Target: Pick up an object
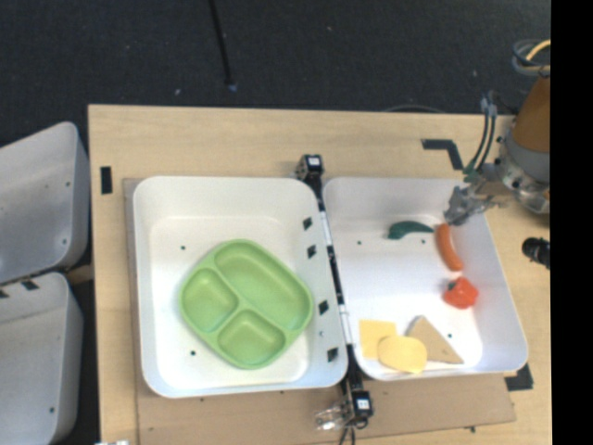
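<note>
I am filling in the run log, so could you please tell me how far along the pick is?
Nothing looks picked yet: the orange sausage, teal piece, red piece, yellow items and tan wedge all lie in the right bin. In hand: the end effector sits at that bin's upper right edge, just above the sausage. Left: close on an object and lift.

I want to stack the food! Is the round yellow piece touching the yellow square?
Touching. In the camera view the round yellow piece overlaps the lower corner of the yellow square, with no white bin floor between them.
</note>
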`<action>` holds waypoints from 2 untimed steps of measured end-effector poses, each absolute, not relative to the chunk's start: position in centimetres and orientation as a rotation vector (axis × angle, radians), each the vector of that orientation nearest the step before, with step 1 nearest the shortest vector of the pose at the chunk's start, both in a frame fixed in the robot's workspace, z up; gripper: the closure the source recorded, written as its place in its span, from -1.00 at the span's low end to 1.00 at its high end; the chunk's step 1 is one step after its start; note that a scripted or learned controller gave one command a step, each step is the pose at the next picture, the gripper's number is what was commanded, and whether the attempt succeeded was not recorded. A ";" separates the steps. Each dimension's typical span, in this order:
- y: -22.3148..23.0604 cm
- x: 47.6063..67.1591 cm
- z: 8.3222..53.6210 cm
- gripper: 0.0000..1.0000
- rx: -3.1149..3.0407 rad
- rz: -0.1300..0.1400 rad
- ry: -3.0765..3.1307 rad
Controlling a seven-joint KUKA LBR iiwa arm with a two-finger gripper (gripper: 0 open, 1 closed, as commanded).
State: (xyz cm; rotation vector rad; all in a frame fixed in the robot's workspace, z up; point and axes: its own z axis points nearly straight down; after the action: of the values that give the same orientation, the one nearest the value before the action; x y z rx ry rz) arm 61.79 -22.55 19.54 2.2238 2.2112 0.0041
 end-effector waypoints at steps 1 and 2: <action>-22.7 61.9 23.3 1.00 2.219 0.004 2.216; -17.3 61.3 24.4 1.00 2.215 0.002 2.228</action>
State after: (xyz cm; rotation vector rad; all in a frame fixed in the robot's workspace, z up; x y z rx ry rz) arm 61.29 -17.31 24.36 2.2146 2.2278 0.0023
